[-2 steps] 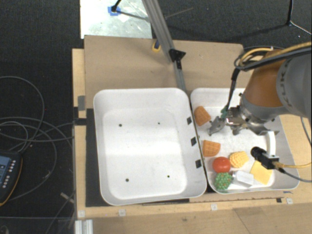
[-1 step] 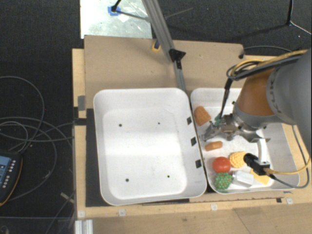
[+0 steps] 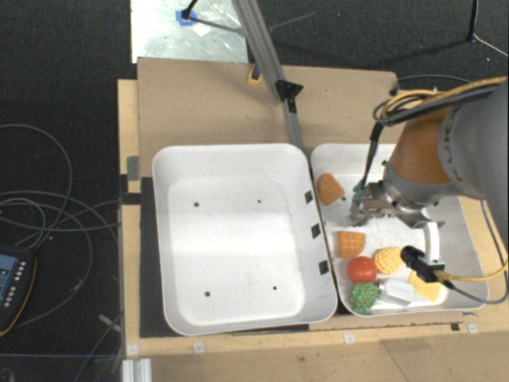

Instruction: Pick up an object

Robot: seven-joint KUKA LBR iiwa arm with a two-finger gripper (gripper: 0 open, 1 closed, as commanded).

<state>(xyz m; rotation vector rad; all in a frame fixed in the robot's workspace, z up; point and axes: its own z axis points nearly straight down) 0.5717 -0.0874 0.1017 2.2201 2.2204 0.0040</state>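
Observation:
The right bin (image 3: 326, 159) holds several toy foods. An orange bread-like piece (image 3: 330, 188) lies near its left wall. Further forward are an orange waffle-like square (image 3: 351, 242), a red tomato (image 3: 362, 269), a green bumpy piece (image 3: 365, 296), a yellow corn-like piece (image 3: 389, 259), a white block (image 3: 397, 291) and a yellow wedge (image 3: 429, 290). My gripper (image 3: 363, 211) reaches down into the right bin, just right of the bread piece and above the waffle square. I see nothing between its fingers.
The left bin (image 3: 231, 237) sits beside the right one on the brown bench (image 3: 334, 94). A grey metal pole (image 3: 266, 46) slants in from the top toward the bins' shared edge. Yellow and black cables (image 3: 461, 277) trail from the arm over the right bin's front corner.

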